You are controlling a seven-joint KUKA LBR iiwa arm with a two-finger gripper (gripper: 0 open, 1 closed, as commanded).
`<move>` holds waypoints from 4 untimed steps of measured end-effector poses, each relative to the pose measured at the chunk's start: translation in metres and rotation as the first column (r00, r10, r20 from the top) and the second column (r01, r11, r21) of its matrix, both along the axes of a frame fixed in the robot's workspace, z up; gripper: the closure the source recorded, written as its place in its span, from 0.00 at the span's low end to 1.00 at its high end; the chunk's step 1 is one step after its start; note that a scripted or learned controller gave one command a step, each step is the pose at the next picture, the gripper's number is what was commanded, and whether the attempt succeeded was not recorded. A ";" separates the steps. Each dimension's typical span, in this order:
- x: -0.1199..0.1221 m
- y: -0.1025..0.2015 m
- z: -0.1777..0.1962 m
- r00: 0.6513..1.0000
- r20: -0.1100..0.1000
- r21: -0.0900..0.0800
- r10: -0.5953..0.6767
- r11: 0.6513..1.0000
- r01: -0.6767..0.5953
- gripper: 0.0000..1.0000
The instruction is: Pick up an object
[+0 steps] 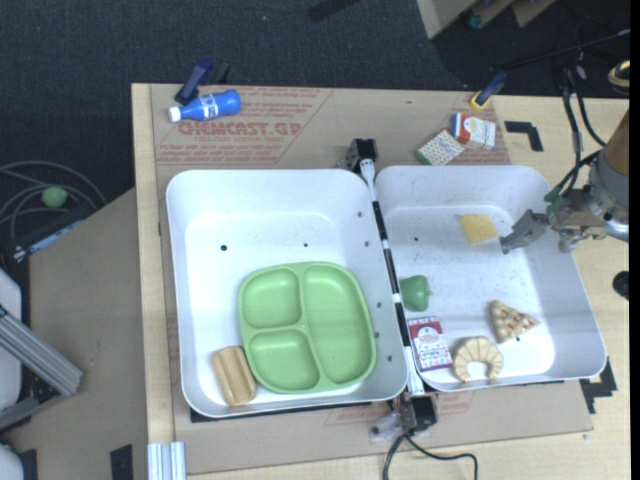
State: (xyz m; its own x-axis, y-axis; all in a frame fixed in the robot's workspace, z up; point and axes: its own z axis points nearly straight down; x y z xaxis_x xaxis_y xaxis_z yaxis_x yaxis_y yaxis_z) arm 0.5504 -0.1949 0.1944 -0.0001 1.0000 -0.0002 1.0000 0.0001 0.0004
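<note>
Tool [527, 234] over right white bin [560, 298], near its right wall. Yellow flat piece [478, 228] just left of tool. Triangular pizza-like slice [511, 320] below tool; tan croissant [478, 358] lower left. Green round item [413, 290] farther left, by bin divider.

Left bin [190, 268]: divided tray [305, 326], bread [233, 375] at its left. Right bin [560, 308]: cheese [478, 228] at rear; pepper [413, 290], card [427, 343], croissant [478, 358], pizza slice [511, 320] in front.
</note>
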 end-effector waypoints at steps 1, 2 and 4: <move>0.100 0.039 -0.107 1.000 -0.002 0.002 0.001 1.000 -0.001 0.00; 0.079 0.039 -0.110 1.000 -0.002 0.001 0.000 1.000 0.000 0.00; 0.096 0.006 -0.096 1.000 0.010 -0.003 0.002 1.000 -0.002 1.00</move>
State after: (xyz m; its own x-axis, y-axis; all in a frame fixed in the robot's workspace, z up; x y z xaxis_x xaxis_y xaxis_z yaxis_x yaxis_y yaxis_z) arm 0.6461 -0.1894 0.0985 -0.0018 1.0000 -0.0037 0.9999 0.0018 0.0105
